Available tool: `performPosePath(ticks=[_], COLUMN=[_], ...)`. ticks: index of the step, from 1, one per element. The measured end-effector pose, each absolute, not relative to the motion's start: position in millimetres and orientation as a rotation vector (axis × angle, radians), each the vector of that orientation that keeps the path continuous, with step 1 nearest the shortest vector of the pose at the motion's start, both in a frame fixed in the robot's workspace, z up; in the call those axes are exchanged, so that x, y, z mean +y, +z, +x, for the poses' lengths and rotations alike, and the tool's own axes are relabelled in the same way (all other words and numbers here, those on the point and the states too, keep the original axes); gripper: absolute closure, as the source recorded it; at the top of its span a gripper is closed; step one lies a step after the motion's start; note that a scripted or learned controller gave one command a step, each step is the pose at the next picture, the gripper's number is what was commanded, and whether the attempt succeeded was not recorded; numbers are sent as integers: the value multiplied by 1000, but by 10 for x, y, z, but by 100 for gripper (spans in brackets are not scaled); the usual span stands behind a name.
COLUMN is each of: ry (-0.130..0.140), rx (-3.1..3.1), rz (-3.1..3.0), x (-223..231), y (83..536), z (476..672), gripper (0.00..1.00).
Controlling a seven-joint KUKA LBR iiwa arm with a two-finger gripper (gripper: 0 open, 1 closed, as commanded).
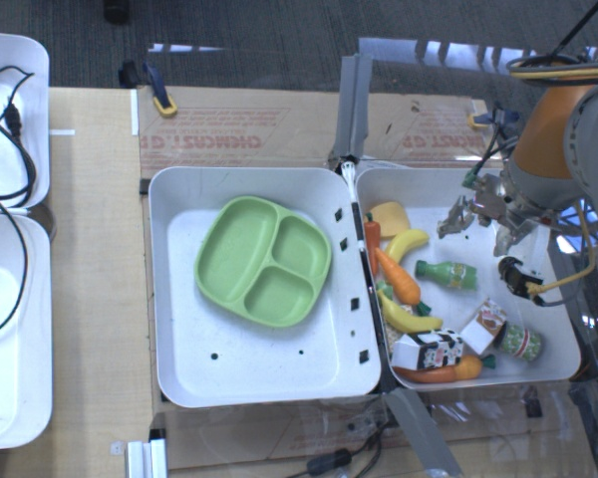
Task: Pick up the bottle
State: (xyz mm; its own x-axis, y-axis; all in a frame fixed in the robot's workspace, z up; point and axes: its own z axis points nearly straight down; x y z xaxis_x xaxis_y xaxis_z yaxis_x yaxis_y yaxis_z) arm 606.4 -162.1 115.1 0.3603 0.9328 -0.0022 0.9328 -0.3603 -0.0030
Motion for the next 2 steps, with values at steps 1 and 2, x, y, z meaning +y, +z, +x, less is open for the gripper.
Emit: performPosePath(ticks=[1, 2], ry=[8, 14], rx=[-1801, -1792], rz=[-2568, -2569], x=[-1257, -1267], y=[889, 962], z=[5310, 5298], gripper=[0, 100])
